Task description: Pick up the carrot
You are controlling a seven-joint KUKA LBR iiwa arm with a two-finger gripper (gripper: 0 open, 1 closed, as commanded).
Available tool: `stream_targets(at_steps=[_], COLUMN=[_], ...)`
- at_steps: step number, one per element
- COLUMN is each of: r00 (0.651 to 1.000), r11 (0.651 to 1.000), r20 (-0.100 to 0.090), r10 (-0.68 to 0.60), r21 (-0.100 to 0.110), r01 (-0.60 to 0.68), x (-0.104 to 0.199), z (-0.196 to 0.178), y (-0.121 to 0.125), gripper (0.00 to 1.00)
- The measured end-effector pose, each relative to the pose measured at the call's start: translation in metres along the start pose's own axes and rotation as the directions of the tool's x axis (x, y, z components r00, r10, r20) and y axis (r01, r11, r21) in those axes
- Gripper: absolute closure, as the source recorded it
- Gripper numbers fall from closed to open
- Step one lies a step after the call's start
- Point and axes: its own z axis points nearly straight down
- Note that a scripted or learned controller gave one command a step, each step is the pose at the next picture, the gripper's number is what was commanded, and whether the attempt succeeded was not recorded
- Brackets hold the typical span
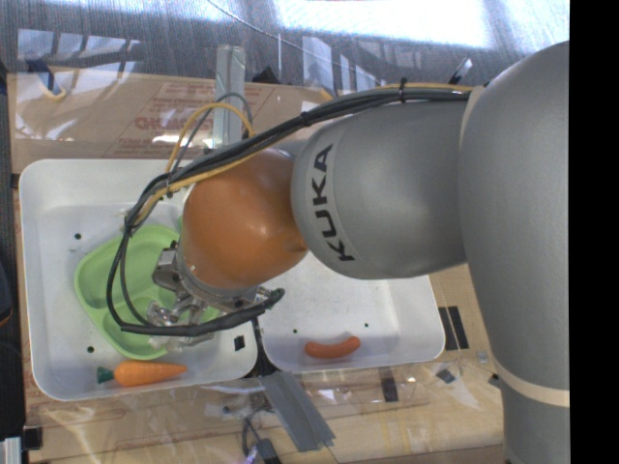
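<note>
1. The carrot [145,374] lies on its side in the left bin [39,259], hard against the near wall and close to the near-left corner, its green top pointing toward that corner. The jaws [179,309] hang over the bin floor a little way back from it, above the edge of a green dish [102,278]. Nothing is seen between them, so the carrot is not held; whether they are spread or closed I cannot tell, since the wrist and cables cover them.

2. The near wall is the main hazard. A descent straight onto the carrot may bring one side of the jaws onto the bin rim, which would stop the close or tip the bin.

3. The carrot is round and tapered. If the jaws close near the thin end or off-centre, it probably rolls or squirts out along the wall.

4. The green dish sits just beside the path. A low sideways move could catch its rim and drag it into the carrot, pushing the carrot deeper into the corner.

5. A similar orange sausage-shaped item [332,347] lies in the right bin [416,327]. A program working by colour might take it for the target.

6. The loose black and yellow cables [126,249] loop low around the wrist and could snag the dish.
</note>
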Motion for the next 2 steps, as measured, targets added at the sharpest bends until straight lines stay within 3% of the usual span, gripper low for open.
stream_targets(at_steps=[1, 2], r00=[0.999, 0.996], r11=[0.999, 0.996], r20=[0.005, 0.005], r10=[0.037, 0.093], r21=[0.005, 0.005], r01=[-0.037, -0.093], x=[-0.0576, -0.0639], z=[-0.0309, -0.0328], y=[0.0267, 0.0291], gripper=[1.0, 1.0])
